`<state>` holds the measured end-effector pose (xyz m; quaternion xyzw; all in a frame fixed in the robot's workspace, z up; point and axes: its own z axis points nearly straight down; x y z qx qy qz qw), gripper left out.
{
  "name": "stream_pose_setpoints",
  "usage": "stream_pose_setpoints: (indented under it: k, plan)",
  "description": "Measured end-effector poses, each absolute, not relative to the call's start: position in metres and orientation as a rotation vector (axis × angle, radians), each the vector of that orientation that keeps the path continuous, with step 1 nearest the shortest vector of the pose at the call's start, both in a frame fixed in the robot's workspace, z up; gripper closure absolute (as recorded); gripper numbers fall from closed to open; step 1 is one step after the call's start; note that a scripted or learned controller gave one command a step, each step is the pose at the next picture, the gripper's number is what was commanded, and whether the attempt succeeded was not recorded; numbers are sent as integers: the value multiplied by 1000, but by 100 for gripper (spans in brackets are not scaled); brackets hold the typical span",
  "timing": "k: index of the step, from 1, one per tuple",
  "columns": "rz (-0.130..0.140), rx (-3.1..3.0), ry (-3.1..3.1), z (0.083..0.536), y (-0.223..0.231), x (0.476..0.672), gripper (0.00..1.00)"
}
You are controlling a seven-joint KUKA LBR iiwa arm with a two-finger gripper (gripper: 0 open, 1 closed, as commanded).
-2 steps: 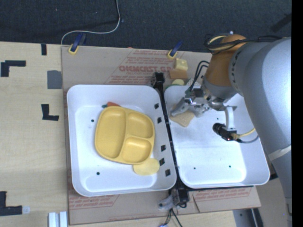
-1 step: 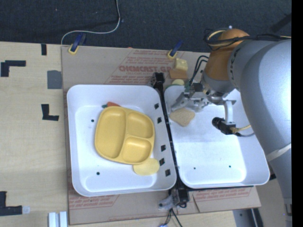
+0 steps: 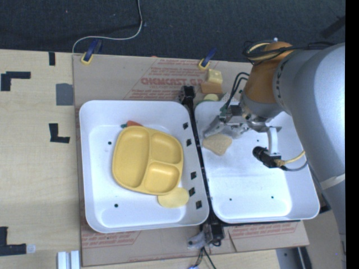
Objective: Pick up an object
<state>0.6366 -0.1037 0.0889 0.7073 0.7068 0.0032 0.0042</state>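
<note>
Over right bin (image 3: pixel 280 206), we've got gripper (image 3: pixel 220 129) hovering low, fingers spread, nothing between them. Tan wedge piece (image 3: pixel 217 145) sits right under fingertips on bin floor. We reckon grab not done yet; closing and lifting left.

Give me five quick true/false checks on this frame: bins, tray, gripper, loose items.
1. The yellow tray lies in the left bin. True.
2. The tray has a single compartment. False: it is divided into three.
3. The gripper is over the right bin, close to the tan piece. True.
4. The tan piece lies by the right bin's far right edge. False: it lies near the divider between the bins.
5. A pale yellow disc sits at the tray's lower edge in the left bin. True.
</note>
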Motion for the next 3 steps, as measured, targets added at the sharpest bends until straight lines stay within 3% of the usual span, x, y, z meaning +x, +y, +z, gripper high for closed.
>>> stream_pose_setpoints:
  k: [1, 2, 3]
  plan:
    - [-12, 2219, 2227, 85, -95, 668, 0]
    - [-3, 2221, 2222, 85, -99, 642, 0]
    - [-1, 2220, 2222, 85, -108, 640, 0]
